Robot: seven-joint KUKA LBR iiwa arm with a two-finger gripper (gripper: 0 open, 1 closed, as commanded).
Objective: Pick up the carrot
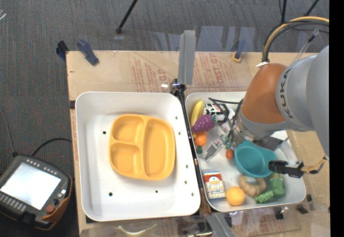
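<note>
The grey arm [279, 99] reaches over the right bin [298, 190], its wrist just above the teal bowl [252, 159]. The tool [214, 148] hangs just beside the bowl, on the view's left of it; whether it is wide or narrow cannot be told. The carrot [200, 140] lies a little further from the bowl the same way, small and orange. It is probably a light, stiff, smooth plastic toy, best pinched across its middle.

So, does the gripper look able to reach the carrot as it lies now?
Probably yes. The carrot lies uncovered, with the gripper just beside it. But the purple grapes and the right bin's left wall crowd it, so a grasp may be tight.
</note>
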